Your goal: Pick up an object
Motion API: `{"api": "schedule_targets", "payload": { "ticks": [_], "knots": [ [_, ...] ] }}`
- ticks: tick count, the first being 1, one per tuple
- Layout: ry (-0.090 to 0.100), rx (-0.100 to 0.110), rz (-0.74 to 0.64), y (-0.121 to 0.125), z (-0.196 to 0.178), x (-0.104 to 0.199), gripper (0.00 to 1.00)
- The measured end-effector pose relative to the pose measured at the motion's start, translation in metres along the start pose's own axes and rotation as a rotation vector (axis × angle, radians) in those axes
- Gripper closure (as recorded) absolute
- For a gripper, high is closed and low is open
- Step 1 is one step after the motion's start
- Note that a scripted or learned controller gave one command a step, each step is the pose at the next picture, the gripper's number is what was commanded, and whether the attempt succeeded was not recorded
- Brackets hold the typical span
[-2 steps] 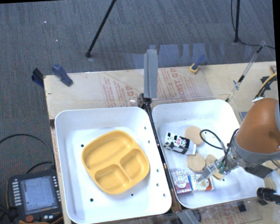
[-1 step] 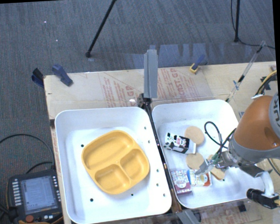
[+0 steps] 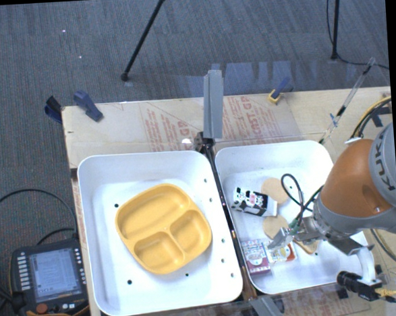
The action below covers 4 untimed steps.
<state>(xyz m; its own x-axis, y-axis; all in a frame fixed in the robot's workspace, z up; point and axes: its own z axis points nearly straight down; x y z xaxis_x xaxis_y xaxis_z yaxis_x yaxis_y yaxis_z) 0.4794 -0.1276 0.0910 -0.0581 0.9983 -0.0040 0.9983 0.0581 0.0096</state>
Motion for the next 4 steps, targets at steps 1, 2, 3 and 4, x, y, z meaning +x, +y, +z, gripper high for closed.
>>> {"api": "schedule_targets", "payload": {
  "ticks": [1,2,3,4],
  "knots": [
    [-0.001,0.000,-0.034,0.0005,0.0003,0.0113,0.00],
    [0.002,0.007,0.158,-0.0011,0.0015,0.0206,0.00],
    [-0.001,0.006,0.163,0.0000,-0.0080,0.0173,1.00],
    [-0.002,0.006,0.164,0.0000,-0.0080,0.0170,0.00]
  ]
}}
